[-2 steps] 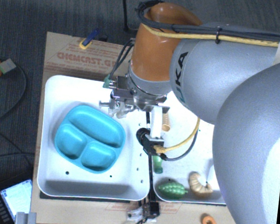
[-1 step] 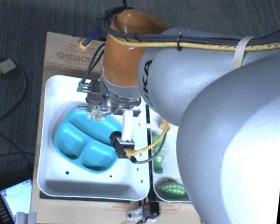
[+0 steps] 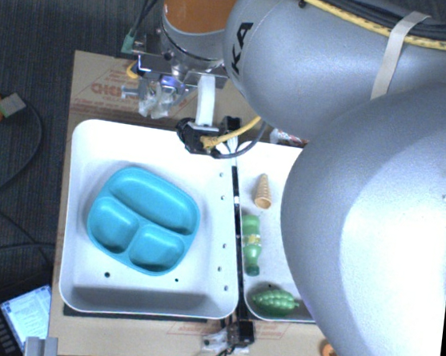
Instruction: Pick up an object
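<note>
Blue, the divided tray [image 3: 144, 219] lies in the left bin [image 3: 79, 196], toward the near side from the tool [image 3: 161, 101], which hangs over that bin's far rim, its state impossible to tell, nothing visibly held in it.

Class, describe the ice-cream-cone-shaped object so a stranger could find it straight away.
Find the right-hand white bin, partly covered by the grey arm. Against its left wall lies a row of small items; the cone is the farthest one. It alone is tan and tapered, while its neighbours are green.
</note>
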Controlling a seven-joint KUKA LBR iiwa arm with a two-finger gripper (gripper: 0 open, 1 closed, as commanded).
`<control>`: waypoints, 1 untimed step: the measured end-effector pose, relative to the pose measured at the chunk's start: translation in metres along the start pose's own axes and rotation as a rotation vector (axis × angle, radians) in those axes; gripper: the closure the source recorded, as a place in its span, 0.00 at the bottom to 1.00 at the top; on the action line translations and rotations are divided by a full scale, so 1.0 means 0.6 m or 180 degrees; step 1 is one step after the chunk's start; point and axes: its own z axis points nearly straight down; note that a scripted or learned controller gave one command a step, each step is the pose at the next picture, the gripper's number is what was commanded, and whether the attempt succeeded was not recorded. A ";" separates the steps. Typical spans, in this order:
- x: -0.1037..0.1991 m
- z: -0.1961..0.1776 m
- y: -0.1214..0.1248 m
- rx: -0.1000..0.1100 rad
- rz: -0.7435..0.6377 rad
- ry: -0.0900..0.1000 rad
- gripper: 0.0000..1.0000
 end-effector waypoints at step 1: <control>-0.001 0.201 0.044 0.0026 0.0003 -0.0010 1.00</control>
